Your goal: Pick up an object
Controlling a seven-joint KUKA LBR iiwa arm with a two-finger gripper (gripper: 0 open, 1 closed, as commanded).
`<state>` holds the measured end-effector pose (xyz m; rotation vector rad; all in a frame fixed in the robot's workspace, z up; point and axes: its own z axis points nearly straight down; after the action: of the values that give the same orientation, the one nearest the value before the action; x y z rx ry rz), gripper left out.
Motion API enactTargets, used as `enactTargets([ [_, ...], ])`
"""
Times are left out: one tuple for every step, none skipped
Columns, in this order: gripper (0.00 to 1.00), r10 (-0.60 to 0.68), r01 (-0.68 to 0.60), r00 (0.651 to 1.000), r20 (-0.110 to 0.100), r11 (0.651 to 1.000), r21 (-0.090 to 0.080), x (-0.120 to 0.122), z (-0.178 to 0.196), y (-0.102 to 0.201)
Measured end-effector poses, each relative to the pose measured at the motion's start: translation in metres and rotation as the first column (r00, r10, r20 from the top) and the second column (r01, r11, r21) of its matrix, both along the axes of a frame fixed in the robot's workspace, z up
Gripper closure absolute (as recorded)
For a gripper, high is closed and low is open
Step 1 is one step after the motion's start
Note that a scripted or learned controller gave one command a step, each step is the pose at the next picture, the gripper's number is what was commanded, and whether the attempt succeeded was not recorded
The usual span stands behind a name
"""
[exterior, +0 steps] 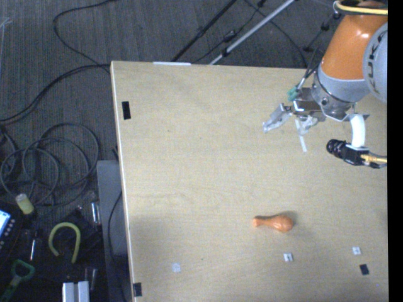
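A small orange object [274,223], shaped like a pear with a thin neck pointing left, lies on the tan bench surface [201,168] toward the front right. My gripper [284,138] hangs at the upper right, well behind the orange object and apart from it. Its two pale fingers [273,124] are spread wide, one angled left and one pointing down, with nothing between them. The grey wrist and orange band [356,33] rise behind it at the right edge.
Small square markers [288,257] dot the front right of the surface, and a black tag [126,110] sits near the left edge. A black cylinder [340,148] juts from the wrist. Cables and tools [56,168] lie on the floor to the left.
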<state>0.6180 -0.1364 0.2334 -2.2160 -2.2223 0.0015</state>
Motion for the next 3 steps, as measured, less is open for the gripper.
enactTargets([
  [0.00,-0.031,0.031,1.000,0.000,0.999,-0.006,0.049,-0.076,-0.079],
  [0.00,0.387,-0.387,0.922,0.003,0.922,-0.002,0.051,-0.148,-0.059],
  [0.00,0.473,-0.473,0.881,0.002,0.881,-0.003,0.051,-0.149,-0.023],
])
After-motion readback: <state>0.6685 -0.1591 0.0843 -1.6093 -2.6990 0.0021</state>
